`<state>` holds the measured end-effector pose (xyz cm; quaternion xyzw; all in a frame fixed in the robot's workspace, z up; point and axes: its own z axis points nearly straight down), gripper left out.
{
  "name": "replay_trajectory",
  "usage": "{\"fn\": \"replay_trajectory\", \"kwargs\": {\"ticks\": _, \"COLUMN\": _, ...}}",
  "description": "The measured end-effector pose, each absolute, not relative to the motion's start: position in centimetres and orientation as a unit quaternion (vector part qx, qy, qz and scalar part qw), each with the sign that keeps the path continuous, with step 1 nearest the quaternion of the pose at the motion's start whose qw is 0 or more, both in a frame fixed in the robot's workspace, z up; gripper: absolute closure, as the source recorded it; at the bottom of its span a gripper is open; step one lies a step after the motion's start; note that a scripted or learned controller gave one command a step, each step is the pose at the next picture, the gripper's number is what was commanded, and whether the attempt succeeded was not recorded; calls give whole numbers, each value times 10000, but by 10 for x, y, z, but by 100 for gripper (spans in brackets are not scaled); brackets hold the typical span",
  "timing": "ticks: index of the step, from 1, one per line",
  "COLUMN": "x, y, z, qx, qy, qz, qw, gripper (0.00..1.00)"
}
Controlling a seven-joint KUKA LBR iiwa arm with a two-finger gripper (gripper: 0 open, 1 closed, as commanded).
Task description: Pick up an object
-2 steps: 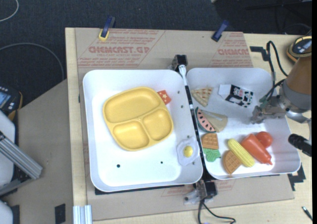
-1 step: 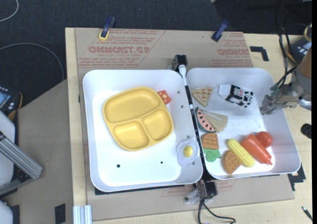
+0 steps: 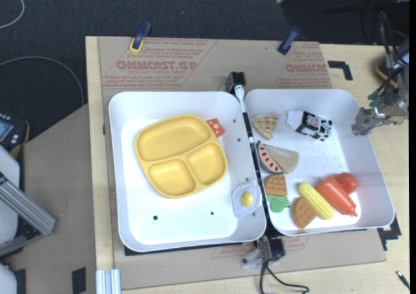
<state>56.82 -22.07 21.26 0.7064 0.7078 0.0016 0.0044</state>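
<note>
We see the gripper (image 3: 368,121) at three o'clock, over the right bin's (image 3: 364,221) outer rim; we cannot tell its state. Toy foods, including a corn cob (image 3: 316,200), lie at five o'clock.

We see a yellow divided plate (image 3: 181,164) lying flat in the left bin (image 3: 123,175). Toy foods fill the right bin (image 3: 364,156), with corn (image 3: 316,200) beside a ketchup bottle (image 3: 338,195).
</note>
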Motion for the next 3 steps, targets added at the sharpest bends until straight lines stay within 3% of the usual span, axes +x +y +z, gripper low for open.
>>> {"fn": "replay_trajectory", "kwargs": {"ticks": 1, "x": 569, "y": -221, "z": 226, "qx": 7066, "qy": 7076, "qz": 10, "qw": 27, "gripper": 100}}
{"fn": "replay_trajectory", "kwargs": {"ticks": 2, "x": 581, "y": -173, "z": 234, "qx": 7049, "qy": 7093, "qz": 17, "qw": 18, "gripper": 100}}
{"fn": "replay_trajectory", "kwargs": {"ticks": 3, "x": 580, "y": -113, "z": 228, "qx": 7048, "qy": 7094, "qz": 5, "qw": -22, "gripper": 100}}
